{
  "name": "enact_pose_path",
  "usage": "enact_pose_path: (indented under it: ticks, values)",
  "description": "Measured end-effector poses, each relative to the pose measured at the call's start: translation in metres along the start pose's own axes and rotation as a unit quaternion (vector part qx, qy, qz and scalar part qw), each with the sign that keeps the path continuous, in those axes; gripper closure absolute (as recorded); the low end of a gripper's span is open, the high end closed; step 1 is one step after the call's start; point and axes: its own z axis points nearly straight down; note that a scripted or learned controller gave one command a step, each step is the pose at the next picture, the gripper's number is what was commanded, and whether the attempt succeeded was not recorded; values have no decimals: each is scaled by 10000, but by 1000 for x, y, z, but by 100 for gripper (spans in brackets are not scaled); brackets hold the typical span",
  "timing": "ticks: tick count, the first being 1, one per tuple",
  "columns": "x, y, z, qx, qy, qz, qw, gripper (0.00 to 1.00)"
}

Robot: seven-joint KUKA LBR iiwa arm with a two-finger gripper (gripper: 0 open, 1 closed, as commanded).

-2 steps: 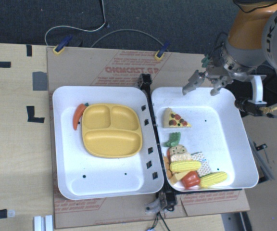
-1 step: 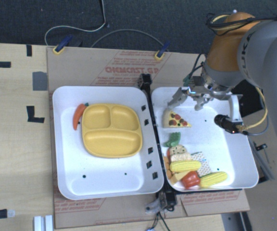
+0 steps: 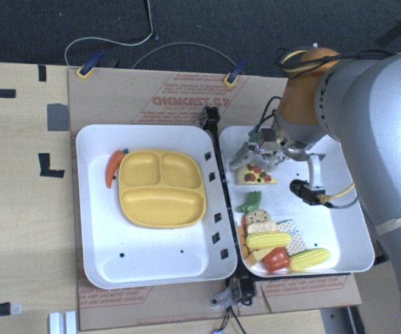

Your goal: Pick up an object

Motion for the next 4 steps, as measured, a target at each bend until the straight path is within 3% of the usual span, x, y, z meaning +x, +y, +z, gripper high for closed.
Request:
enact_pose_path:
  ticks: [1,2,3,4]
  values:
    - [-2,14,9,-31,6,-4,10000,0]
    - [-38,28,-106,-90,-11,11,10000,0]
    - [-2,-6,14,-16,-1,-1,10000,0]
    - [-28,16,-14,-45,3,6,10000,0]
